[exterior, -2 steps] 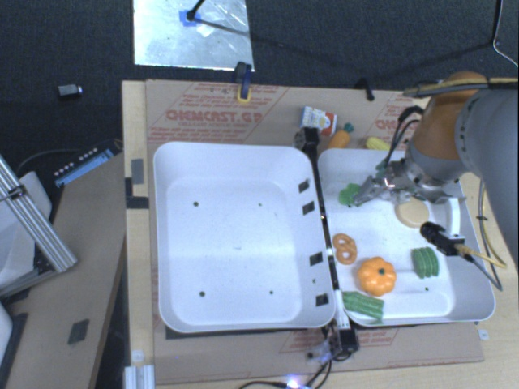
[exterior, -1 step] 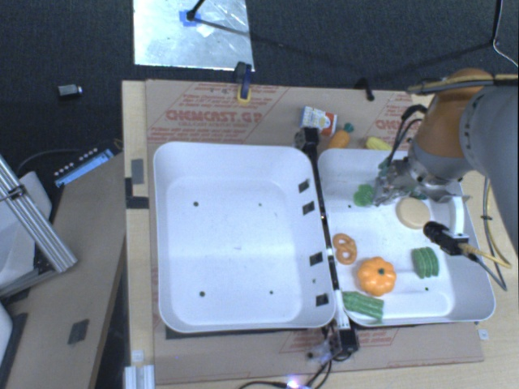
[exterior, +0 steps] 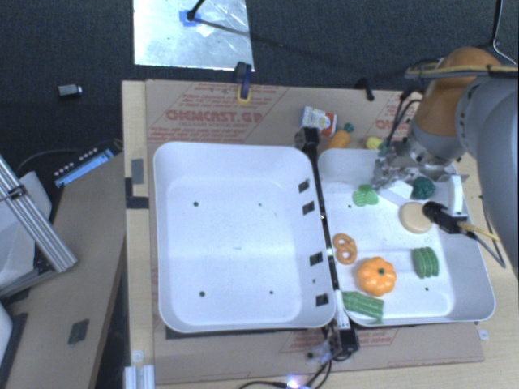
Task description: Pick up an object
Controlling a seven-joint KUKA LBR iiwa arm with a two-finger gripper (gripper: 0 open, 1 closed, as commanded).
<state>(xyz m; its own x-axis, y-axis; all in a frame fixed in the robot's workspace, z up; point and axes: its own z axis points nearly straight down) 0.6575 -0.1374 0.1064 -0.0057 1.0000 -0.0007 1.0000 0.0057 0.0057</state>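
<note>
My gripper [exterior: 387, 174] hangs low over the back of the right bin [exterior: 478, 294], reaching in from the right. Just in front of it and to its left lies a light green leafy toy [exterior: 366, 195]. A dark teal toy [exterior: 422, 188] rests close on its right. Nearer the front lie a beige round disc [exterior: 415, 218], a pretzel [exterior: 345, 248], an orange pumpkin [exterior: 376, 275], a ridged green pickle [exterior: 425, 262] and a green pea pod [exterior: 362, 305]. I see nothing held in the gripper.
The left bin [exterior: 162, 217] stands beside the right one, with a black-clipped divider [exterior: 320, 217] between them. Behind the bins on the cardboard lie a small white and red box [exterior: 318, 120], an orange carrot [exterior: 339, 139] and a yellow piece [exterior: 373, 144].
</note>
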